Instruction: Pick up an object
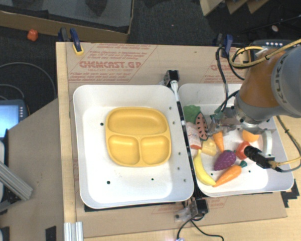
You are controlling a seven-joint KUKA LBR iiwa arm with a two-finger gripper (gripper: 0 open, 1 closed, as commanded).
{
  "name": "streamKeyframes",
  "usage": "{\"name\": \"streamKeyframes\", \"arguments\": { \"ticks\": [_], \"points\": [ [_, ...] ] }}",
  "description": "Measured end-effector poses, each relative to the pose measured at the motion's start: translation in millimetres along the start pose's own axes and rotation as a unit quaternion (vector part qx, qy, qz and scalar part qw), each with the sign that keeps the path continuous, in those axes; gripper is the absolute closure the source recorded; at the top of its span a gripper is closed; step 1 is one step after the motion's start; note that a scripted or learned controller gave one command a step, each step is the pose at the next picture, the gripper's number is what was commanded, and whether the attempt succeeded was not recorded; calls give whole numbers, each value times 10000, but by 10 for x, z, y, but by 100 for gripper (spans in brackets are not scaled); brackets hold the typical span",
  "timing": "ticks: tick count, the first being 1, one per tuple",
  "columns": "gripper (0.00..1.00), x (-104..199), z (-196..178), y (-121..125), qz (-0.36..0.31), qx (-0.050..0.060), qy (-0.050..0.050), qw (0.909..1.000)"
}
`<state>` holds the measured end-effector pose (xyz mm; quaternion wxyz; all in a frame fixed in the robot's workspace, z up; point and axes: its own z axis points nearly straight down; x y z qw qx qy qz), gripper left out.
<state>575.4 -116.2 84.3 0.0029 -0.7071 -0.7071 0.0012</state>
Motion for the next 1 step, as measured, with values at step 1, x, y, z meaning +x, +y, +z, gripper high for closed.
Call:
{"name": "streamKeyframes", "arguments": {
  "ticks": [1],
  "points": [
    [100, 665, -1076, 158, -44, -94, -4, 9999]
  ]
}}
